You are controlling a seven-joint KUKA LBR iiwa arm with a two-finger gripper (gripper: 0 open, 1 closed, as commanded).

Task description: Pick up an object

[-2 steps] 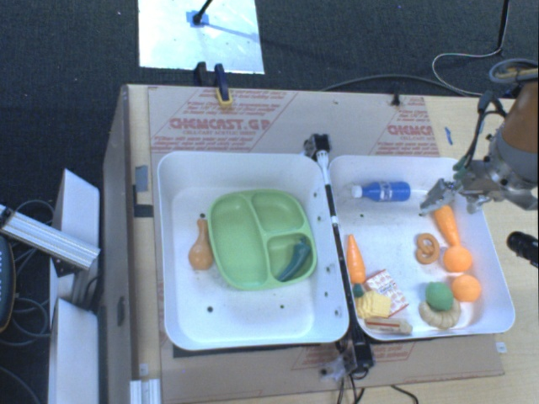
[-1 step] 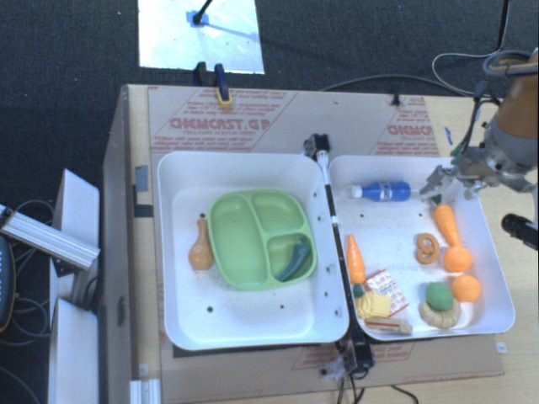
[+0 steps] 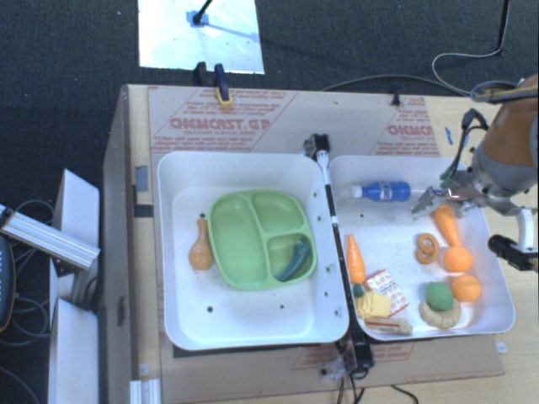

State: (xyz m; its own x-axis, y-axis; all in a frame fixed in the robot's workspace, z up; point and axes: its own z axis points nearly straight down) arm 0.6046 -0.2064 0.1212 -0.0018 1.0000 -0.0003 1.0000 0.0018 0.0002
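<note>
- A grey arm with an orange band reaches in from the right over the right-hand bin (image 3: 504,314), its gripper (image 3: 440,195) low near that bin's far edge
- Whether the gripper is open or shut cannot be told from this angle, and nothing can be seen held in it
- Just beside the gripper, a long orange carrot (image 3: 447,225) lies at a slant on the bin floor, its upper end close to the metal tips
- A small blue and white bottle (image 3: 383,192) lies on its side to the left of the gripper, along the bin's far wall
- Nearer the camera sit an orange ring (image 3: 427,247), two orange balls (image 3: 458,259) (image 3: 466,288) and a green ball (image 3: 438,296) resting on a tan ring
- A second carrot (image 3: 355,258) lies against the divider, above a small red and yellow packet (image 3: 381,292)
- In the left-hand bin (image 3: 181,225), a green divided plate (image 3: 253,234) holds a dark green item (image 3: 294,263) in its lower right compartment
- A tan pear-shaped toy (image 3: 200,248) lies just left of the plate, touching or nearly touching its rim
</note>
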